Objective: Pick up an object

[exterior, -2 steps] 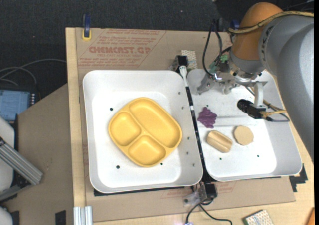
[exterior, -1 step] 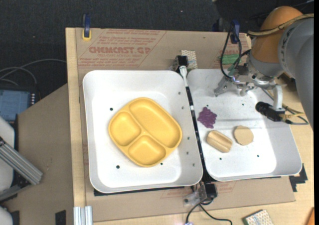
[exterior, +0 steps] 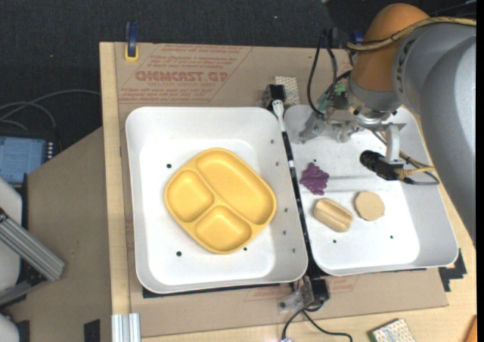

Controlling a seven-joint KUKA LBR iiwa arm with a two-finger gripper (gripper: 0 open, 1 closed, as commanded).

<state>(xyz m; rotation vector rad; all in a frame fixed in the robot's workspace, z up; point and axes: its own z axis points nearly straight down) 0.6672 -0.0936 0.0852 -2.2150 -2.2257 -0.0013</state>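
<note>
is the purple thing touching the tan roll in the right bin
Apart. The camera view shows a strip of white bin floor between the purple thing and the tan roll below it.

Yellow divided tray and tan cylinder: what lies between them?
In the camera view, between the yellow divided tray and the tan cylinder lie bare white bin floor and the two bins' adjoining rims.

"CHEMCAST GP" is printed in red on the brown paper-covered bench board [exterior: 181, 68]; the smaller lines beneath cannot be read.
</note>
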